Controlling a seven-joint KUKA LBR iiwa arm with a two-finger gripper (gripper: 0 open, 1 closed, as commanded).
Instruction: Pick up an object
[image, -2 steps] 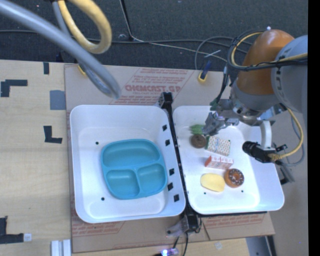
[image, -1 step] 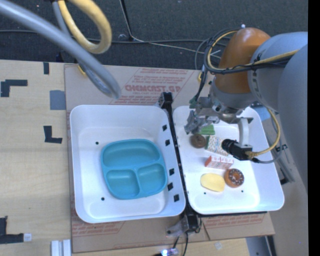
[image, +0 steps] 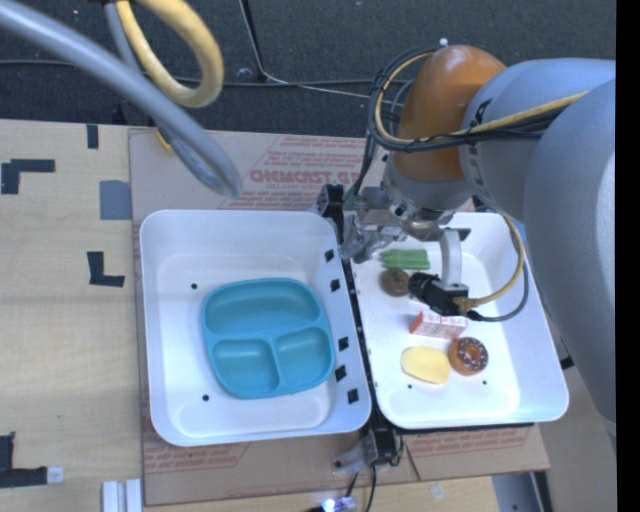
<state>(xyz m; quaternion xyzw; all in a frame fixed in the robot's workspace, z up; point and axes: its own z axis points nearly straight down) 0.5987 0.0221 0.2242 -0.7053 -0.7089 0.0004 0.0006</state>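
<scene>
Arm over the right bin (image: 530, 400), gripper (image: 375, 240) low at its rear left corner.
Its finger state is unreadable; green item (image: 405, 258) is half hidden beside it, brown ball (image: 397, 283) just nearer.

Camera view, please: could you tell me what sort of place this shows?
Probably a robot-testing lab bench: two white bins side by side, toy food like a donut, and the arm's end effector above them.

The arm's wrist hides part of the green object (image: 405, 258).
</scene>
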